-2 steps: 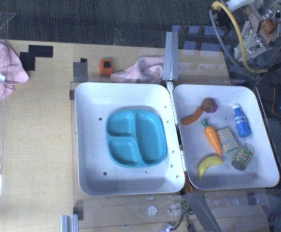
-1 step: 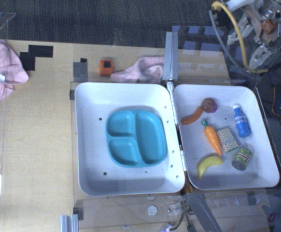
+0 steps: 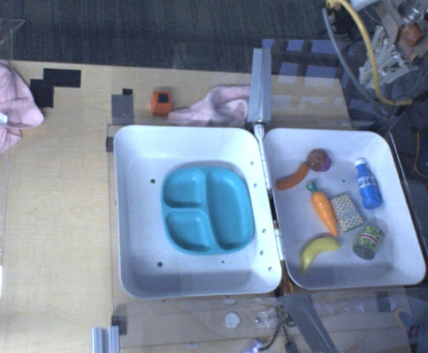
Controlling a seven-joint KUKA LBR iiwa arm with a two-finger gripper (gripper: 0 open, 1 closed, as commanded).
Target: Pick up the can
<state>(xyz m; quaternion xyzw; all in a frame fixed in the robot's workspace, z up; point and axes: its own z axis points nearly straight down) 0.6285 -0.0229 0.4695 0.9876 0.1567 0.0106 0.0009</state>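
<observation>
Right bin point(image 3: 398, 169) holds the can point(image 3: 368, 240) near its right wall; end effector point(image 3: 390, 46) state unclear.

The arm point(image 3: 394, 28) sits at the far right, raised and drawn back, its end effector point(image 3: 390, 57) angled down amid yellow and grey cables.

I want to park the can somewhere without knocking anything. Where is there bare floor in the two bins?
Right white bin: bare along the near wall, in front of the yellow banana and green-labelled can; its middle is crowded. Left white bin: bare white margins all round the blue divided plate.
</observation>
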